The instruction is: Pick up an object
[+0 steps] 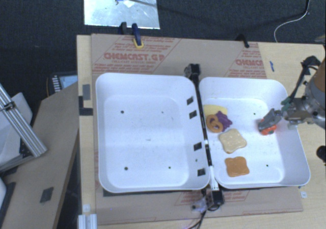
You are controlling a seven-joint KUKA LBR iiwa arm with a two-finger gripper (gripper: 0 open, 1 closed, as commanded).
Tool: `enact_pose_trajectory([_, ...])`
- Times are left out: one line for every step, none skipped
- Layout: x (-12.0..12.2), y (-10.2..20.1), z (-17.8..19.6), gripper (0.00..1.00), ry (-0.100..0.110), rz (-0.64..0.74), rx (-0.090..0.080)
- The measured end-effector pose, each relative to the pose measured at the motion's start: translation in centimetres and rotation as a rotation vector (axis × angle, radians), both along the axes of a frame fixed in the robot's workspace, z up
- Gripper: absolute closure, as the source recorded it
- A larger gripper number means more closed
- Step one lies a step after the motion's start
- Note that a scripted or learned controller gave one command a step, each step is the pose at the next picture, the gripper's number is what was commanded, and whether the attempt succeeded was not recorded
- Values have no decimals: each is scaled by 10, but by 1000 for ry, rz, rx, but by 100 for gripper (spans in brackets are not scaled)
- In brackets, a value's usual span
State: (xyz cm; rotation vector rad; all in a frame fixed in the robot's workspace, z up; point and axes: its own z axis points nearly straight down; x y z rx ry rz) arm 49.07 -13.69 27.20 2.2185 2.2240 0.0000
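The gripper (268, 122) reaches in from the right over the right bin (290, 169), its grey fingers angled down toward the bin floor. A small orange-red object (267, 129) sits at the fingertips, in the bin's right-centre area; whether the fingers are closed on it or merely touching cannot be determined at this resolution. Near the bin's left wall lie a yellow piece (216, 109), a purple item (223, 119) and a brown ring-shaped item (214, 124), clustered together. Just below them rests a pale toast-shaped slice (233, 141), and below that a darker orange toast slice (237, 166). The left bin (109, 90) adjoins it.
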Motion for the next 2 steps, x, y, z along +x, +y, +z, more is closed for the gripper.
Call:
enact_pose_trajectory([32, 93, 129, 0, -17, 12, 1])
enact_pose_trajectory([55, 152, 195, 0, -11, 9, 2])
